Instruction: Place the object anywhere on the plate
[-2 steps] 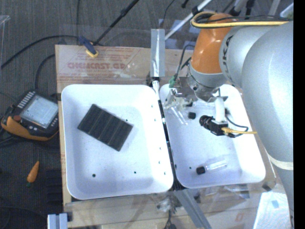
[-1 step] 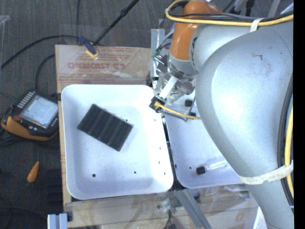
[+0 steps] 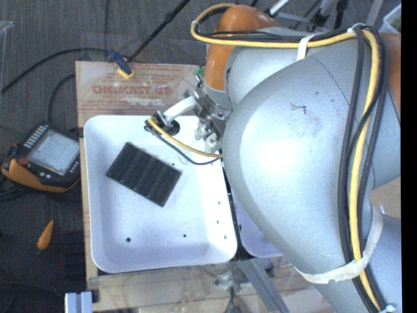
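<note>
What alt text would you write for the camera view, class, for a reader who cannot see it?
A grey arm with an orange band reaches from the right over the left white bin, its hand above the bin's far right corner. A dark ribbed plate lies flat and askew in that bin. A pendant sits on the floor to the left.

A dark, flat, rectangular object [image 3: 144,173] with ridged grooves running across its face lies flat on the floor of the left white bin [image 3: 111,240]. It sits skewed, its long sides slanting down toward the right. It rests below and to the left of the hand [image 3: 203,124], near it but apart, touching nothing else.
</note>
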Robot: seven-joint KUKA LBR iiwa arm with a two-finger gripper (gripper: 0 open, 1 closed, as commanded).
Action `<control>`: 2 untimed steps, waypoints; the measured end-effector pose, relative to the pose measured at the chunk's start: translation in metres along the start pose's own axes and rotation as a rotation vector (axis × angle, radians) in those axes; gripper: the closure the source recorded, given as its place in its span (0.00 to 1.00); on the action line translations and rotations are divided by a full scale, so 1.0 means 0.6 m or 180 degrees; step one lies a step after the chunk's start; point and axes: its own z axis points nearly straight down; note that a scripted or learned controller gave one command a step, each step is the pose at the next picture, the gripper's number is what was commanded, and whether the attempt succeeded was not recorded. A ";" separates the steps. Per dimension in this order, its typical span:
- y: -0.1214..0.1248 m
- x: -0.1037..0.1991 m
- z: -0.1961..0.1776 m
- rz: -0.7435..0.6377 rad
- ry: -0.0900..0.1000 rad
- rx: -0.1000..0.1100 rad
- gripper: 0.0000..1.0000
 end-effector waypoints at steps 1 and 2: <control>-0.093 0.028 -0.047 -0.1115 -0.0004 -0.0016 1.00; -0.157 0.080 -0.147 -0.3054 -0.0004 -0.0018 1.00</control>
